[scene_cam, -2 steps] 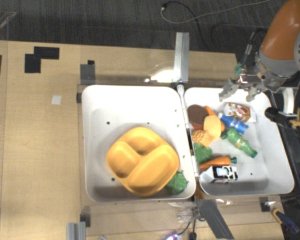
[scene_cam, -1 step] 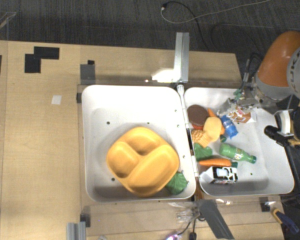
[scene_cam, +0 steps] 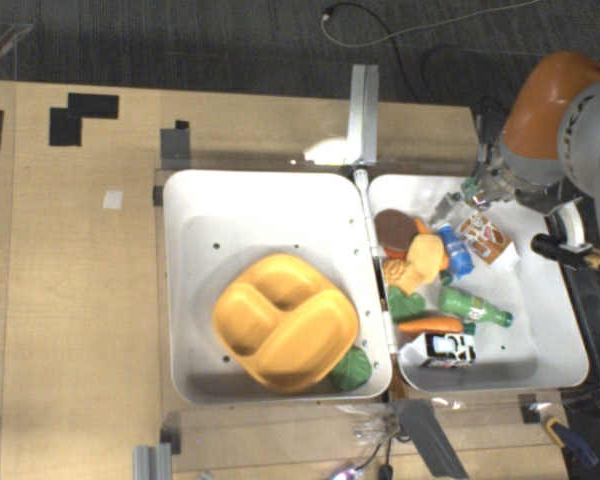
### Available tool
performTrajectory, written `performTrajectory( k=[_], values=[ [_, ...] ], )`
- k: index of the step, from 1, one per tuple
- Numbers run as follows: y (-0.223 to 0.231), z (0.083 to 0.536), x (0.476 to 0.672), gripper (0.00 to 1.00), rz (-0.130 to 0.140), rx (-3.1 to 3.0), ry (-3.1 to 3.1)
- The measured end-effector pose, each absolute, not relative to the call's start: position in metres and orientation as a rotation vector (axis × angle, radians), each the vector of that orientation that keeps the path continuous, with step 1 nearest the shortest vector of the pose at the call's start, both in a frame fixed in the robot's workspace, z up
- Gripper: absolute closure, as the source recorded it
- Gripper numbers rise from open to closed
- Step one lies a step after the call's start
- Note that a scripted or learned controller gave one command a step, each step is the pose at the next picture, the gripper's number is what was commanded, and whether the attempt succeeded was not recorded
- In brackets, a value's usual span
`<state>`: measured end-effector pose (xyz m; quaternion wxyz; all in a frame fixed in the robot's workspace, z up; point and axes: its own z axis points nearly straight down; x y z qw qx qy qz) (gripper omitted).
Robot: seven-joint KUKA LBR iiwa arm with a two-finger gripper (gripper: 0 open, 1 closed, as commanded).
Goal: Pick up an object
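While the arm (scene_cam: 565, 128) hangs over the right bin's (scene_cam: 555, 313) far corner, its jaws sit just beside the brown snack packet (scene_cam: 483, 238); whether they are open or closed cannot be told, and nothing shows between them.

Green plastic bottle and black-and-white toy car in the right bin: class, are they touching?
Apart. The camera view shows bare white bin floor between the green plastic bottle and the black-and-white toy car, with an orange carrot-shaped toy between them.
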<state>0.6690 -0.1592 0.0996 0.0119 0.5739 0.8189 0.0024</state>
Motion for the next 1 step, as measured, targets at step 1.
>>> performTrajectory(
  k=[1],
  values=[
    [-0.169, 0.0942, 0.6149, 0.0, 0.011, 1.583, 2.687]
  ],
)
